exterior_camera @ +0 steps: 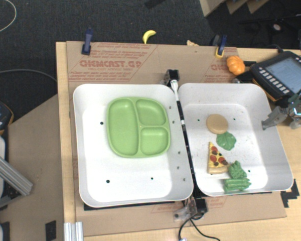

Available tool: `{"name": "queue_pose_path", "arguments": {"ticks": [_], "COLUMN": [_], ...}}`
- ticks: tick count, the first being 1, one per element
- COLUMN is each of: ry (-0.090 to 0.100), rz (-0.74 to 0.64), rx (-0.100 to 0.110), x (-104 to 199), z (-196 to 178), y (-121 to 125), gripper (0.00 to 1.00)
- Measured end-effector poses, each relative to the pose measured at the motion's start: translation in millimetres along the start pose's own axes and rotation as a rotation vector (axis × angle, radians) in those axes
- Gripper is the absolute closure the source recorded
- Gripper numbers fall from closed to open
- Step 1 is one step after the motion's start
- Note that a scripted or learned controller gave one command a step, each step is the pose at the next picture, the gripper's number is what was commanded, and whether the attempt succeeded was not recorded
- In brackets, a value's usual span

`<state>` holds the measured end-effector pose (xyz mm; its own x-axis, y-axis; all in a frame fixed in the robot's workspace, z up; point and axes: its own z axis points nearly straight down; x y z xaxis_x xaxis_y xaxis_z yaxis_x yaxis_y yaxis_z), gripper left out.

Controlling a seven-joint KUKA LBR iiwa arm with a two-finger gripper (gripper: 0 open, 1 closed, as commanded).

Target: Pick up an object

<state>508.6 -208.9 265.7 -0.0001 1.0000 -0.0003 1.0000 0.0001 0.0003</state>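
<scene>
White bins: two side by side, left bin (90, 185) and right bin (271, 169).
Left bin: green divided plate (138, 127) in its upper half.
Right bin: tan round cookie (217, 123), green leafy piece (226, 141) just below it, pizza slice (216, 158), green toy vegetable (237, 177) near the front edge.
Gripper (280, 115): at the right bin's right rim, apart from all the toys, nothing between its fingers; open or clenched cannot be told.
</scene>
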Motion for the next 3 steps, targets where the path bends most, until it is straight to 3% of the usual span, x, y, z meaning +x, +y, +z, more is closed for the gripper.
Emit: {"name": "queue_pose_path", "arguments": {"ticks": [1, 2, 3], "ry": [0.005, -0.002, -0.003], "rz": [0.003, 0.001, -0.008], "rx": [0.011, -0.003, -0.02], "x": [3, 2, 59], "z": [98, 81, -86], "y": [-32, -29, -26], "gripper": [0.0, 1.0, 1.0]}}
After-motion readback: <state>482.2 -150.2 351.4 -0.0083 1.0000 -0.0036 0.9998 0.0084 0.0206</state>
